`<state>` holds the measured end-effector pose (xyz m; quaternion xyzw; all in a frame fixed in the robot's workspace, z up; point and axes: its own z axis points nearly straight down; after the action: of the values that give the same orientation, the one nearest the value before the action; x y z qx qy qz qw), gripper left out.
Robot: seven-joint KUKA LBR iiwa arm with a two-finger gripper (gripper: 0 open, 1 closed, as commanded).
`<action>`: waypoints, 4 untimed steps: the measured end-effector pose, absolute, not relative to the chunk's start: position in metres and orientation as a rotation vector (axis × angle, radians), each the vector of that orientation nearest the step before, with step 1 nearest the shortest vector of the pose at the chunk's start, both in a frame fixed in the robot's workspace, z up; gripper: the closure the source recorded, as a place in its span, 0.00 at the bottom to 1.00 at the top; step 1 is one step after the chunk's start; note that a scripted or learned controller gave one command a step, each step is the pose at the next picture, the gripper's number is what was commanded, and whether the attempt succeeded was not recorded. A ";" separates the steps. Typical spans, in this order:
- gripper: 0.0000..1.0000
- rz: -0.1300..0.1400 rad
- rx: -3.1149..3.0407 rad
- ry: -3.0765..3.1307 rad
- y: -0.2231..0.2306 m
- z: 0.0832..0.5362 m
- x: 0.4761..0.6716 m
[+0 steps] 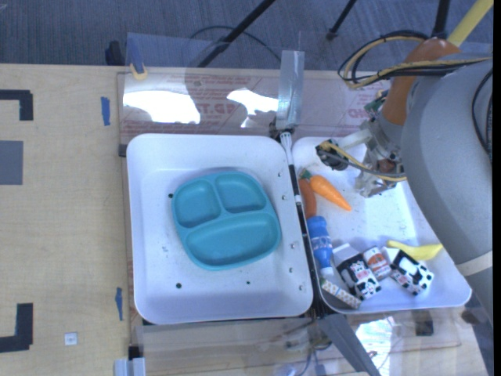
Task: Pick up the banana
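So the banana (419, 250) is lying near the right edge of the right bin (450, 292), just above a black-and-white cow toy (412, 273) and partly tucked under the big grey arm (454, 155). The gripper (374, 180) hangs over the top part of that bin near a carrot (329, 193), well away from the banana, and honestly can't tell if it's spread or pressed together. Left bin (149, 233) has a blue divided plate (225, 218) sitting in it.

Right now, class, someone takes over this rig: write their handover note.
Gripper: above the right bin, near its far end; whether it is open cannot be told, and nothing is seen held.
Banana: lies in the right bin by the arm's side, near the black-and-white boxes.
Done: no pick yet.
Left: move to the banana, grasp, lift.
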<state>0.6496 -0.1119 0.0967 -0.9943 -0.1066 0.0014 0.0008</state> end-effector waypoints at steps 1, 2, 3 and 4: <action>1.00 -0.002 -3.121 -0.348 -0.022 0.184 0.656; 1.00 -0.002 -3.125 -0.320 0.055 0.247 0.634; 1.00 -0.001 -3.081 -0.622 0.094 0.225 0.652; 1.00 -0.003 -3.079 -0.619 0.152 0.251 0.643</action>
<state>0.6434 0.1519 0.2508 -0.9804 -0.1972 -0.0009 0.0002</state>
